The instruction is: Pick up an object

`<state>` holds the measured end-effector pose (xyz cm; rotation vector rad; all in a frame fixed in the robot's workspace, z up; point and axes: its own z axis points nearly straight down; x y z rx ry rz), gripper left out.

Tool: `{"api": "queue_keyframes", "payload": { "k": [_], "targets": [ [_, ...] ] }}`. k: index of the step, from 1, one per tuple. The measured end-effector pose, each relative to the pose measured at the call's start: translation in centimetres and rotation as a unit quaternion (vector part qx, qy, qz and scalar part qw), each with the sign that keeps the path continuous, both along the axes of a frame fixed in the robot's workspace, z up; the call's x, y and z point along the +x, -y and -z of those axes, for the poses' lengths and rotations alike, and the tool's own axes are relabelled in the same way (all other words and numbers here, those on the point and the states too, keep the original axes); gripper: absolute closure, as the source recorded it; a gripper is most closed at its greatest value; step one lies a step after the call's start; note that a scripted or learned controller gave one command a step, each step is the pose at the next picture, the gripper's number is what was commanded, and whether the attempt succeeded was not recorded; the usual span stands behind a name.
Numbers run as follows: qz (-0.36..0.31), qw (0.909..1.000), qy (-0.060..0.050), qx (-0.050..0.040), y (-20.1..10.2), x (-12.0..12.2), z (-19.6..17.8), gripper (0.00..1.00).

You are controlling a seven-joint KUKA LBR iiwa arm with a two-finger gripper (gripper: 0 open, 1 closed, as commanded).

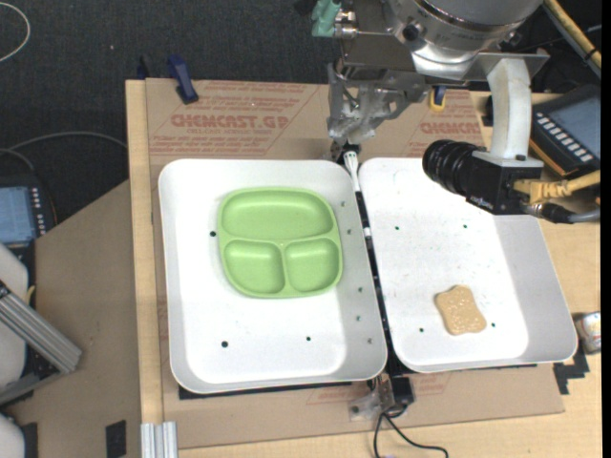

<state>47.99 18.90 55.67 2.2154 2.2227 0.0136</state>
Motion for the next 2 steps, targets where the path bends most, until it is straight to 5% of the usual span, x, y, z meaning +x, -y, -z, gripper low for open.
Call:
{"api": "queue_keyframes", "payload": {
  "k": [1, 2],
  "targets": [
    [0.001, 1.0000, -0.006, -0.0026, -2.7, -0.1, 2.3, 1.00],
    [0.004, 1.0000, -0.006, -0.0024, 2.8, -0.1, 2.1, 1.00]
  ]
}}
